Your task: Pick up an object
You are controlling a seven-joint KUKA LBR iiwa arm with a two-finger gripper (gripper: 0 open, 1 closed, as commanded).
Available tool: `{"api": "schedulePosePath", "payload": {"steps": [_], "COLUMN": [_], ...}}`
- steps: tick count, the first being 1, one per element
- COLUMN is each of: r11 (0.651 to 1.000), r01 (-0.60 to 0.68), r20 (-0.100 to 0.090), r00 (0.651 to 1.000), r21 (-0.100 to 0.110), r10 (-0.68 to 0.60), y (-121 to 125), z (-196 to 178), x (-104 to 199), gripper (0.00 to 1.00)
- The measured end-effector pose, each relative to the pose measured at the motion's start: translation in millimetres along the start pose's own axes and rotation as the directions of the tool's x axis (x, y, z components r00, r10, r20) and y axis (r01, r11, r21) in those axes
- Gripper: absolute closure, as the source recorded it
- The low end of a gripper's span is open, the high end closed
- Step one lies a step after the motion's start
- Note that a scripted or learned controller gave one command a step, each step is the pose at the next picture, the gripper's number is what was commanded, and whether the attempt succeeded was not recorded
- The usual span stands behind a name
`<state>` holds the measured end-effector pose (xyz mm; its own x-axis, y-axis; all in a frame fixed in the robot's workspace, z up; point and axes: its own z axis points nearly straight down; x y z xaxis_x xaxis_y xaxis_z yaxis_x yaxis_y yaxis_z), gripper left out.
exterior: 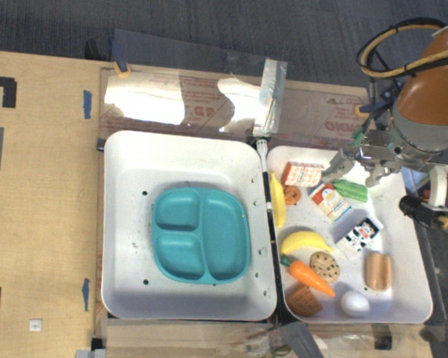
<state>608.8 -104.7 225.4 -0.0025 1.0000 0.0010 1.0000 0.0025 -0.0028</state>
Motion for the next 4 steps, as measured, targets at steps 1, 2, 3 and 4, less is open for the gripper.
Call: {"api": "schedulePosePath", "payload": {"steps": [1,2,3,4], "r11": [1.000,1.000,0.999,0.990], "r01": [0.002,0.001,0.048,0.139], "r20": [0.000,0.000,0.003,0.008], "r00": [1.000,1.000,0.999,0.990], "r21": [-0.001,0.000,-0.012,-0.028], "r10": [-0.002,-0.001,-0.048,-0.138], "y": [1,1,40,13], "z": [-9,-8,122,129], "x": [1,1,11,-21], "gripper": [1.00,0.00,0.00,0.00]}}
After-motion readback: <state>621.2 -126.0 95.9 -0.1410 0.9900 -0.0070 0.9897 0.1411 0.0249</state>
